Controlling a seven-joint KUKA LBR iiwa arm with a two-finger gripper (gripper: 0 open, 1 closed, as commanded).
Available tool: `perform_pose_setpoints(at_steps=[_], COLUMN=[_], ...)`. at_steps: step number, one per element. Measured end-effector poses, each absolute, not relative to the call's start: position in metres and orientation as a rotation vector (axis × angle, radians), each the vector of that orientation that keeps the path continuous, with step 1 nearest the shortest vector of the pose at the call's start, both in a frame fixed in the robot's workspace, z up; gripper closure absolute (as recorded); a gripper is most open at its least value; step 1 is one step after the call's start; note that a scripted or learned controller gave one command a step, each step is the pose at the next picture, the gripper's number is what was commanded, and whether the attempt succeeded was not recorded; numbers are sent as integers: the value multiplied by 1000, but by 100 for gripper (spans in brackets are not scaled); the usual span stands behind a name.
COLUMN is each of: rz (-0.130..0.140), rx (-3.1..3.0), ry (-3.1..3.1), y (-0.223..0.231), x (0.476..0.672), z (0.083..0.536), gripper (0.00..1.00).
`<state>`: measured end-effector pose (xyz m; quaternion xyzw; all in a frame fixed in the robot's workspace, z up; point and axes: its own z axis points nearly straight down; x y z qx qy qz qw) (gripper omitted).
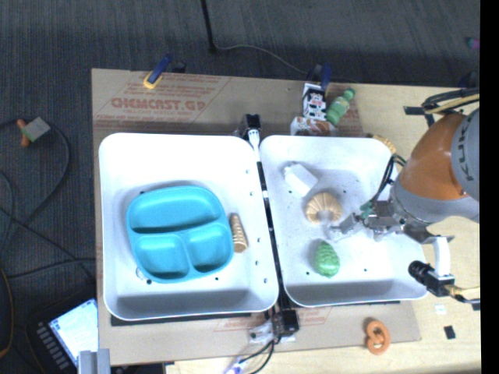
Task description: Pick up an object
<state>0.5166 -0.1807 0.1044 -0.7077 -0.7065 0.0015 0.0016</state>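
In the right bin [366, 287] lie a tan shell-shaped pastry [323, 206], a green ridged object [326, 259] and a white block [299, 179]. My gripper [346, 226] reaches in from the right, low over the bin, just right of the pastry and above the green object. Nothing shows between its fingers. In the left bin [117, 209] a blue divided tray [179, 232] lies with a small brown cylinder [237, 232] at its right side.
A green-and-white bottle toy [323, 109] lies on the bench behind the right bin. An orange ring [377, 335] rests on the bench in front of it. The divider [265, 209] runs between the bins. A blue clamp [157, 70] sits at the board's far left edge.
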Motion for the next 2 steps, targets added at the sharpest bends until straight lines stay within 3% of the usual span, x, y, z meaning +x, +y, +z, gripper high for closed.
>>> perform_pose_setpoints(at_steps=[1,2], rz=[2,-7], rx=[-2219,-2231], ry=[-2221,-2226], y=[-113,-97], x=[509,487], z=[114,88], gripper=[0,0])
